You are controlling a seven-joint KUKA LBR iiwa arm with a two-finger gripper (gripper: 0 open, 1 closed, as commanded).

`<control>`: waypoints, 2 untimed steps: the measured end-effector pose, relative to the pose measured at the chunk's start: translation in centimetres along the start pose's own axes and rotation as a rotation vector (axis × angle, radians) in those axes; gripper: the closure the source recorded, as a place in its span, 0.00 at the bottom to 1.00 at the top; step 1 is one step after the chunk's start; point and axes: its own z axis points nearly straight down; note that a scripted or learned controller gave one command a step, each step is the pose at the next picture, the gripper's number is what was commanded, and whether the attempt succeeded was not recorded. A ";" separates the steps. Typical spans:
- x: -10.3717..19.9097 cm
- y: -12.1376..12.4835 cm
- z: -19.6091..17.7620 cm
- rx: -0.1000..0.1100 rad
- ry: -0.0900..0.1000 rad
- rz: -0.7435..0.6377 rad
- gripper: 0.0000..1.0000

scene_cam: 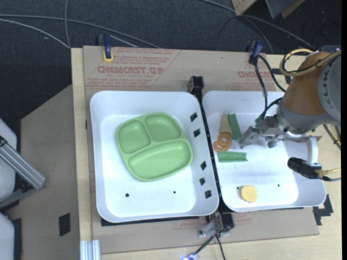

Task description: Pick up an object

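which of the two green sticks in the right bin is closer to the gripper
The upright green stick, lying beside the gripper toward the bin's far side. The other green stick lies crosswise, lower, below the orange ring.

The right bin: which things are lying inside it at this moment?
Inside the right bin lie two green sticks, an orange ring, a tan cone-like piece and a yellow round piece. The gripper and arm cover part of the floor.

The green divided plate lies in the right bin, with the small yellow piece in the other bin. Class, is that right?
Not quite. The camera view shows the plate in the left bin, not the right. The yellow piece lies in the other bin, the right bin.
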 end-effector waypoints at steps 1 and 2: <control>-0.1 0.2 -1.5 -0.007 -0.002 0.001 1.00; 0.3 0.0 -7.9 -0.014 -0.005 -0.002 1.00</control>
